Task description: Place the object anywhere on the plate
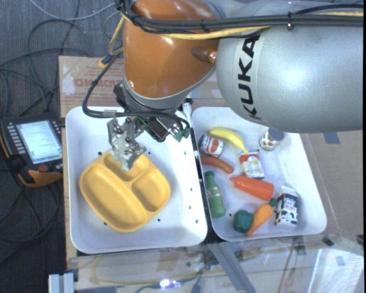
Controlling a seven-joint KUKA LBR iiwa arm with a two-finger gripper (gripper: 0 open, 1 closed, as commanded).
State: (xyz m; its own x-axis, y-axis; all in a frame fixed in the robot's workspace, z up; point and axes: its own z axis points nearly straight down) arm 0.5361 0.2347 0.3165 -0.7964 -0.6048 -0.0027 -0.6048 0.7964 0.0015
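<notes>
The gripper (127, 146) hangs over the plate's (125, 194) upper edge in the left bin (76, 224); I cannot tell its state or what it carries. Toys, among them a banana (229, 138) and a carrot (261, 217), lie in the right bin (311, 221). This looks like the placing step; next comes a release over the plate.

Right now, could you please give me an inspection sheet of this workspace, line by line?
Surface: two white bins side by side, left bin, right bin.
Job's things: yellow divided plate in the left bin; nothing seen lying on it.
Clutter: right bin holds a banana, a green bottle, a carrot, a small can and other toy foods.
Gripper: gripper hangs over the plate's upper edge; no object seen in it.
Cables: dark cables loop across the floor.
Surroundings: control pendant left of the bins.
</notes>
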